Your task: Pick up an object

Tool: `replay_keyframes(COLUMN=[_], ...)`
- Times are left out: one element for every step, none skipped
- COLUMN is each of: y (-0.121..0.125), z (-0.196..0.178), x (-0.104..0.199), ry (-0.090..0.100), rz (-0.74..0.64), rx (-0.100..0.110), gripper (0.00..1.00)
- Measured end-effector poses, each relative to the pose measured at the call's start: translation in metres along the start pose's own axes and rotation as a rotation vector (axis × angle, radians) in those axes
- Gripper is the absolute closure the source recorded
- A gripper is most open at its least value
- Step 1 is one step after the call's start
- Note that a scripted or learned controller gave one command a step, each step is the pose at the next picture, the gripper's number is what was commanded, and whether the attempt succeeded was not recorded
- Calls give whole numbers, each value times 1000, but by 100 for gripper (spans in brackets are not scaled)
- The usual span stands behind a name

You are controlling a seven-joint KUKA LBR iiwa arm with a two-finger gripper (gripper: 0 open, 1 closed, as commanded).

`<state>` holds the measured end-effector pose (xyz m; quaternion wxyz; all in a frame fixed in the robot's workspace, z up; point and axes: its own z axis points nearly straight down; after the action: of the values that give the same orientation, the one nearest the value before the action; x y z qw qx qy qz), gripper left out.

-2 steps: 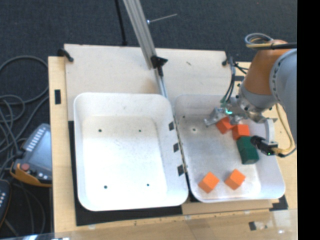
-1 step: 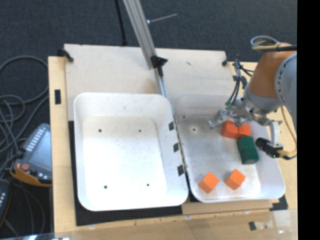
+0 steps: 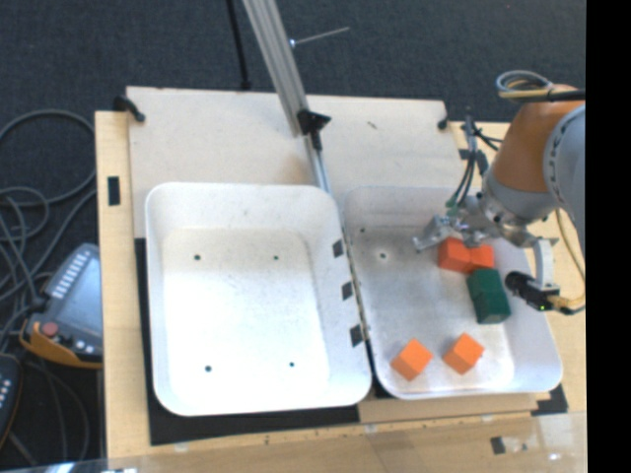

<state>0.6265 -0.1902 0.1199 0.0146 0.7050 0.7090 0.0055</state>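
Blocks are what the arm is after, and they all lie in the right bin (image 3: 394,402); the left bin (image 3: 163,215) sits just beside it. From where I stand, the arm (image 3: 537,161) reaches in from the right with its gripper (image 3: 461,233) low over the far end of that bin, right above the orange-red block (image 3: 463,256). Whether its fingers are spread or closed, I cannot tell.

By size: one dark green block (image 3: 488,296), tilted and touching the orange-red one; then that orange-red block; then two small orange cubes, one (image 3: 411,359) toward the middle, the other (image 3: 463,353) close to its right. Four pieces in all.

They look stiff, light and smooth-faced, likely to hold shape under a squeeze. I would pinch across two opposite flat sides, not the corners.
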Motion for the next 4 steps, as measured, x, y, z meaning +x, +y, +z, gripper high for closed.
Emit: replay_keyframes(y=[2, -58, -56, 20], z=[-13, -18, -17, 27], x=[-3, 5, 5, -3], ry=[-2, 12, 12, 19], rz=[2, 7, 9, 7], rx=[-8, 30, 26, 51], gripper=[100, 100, 0, 0])
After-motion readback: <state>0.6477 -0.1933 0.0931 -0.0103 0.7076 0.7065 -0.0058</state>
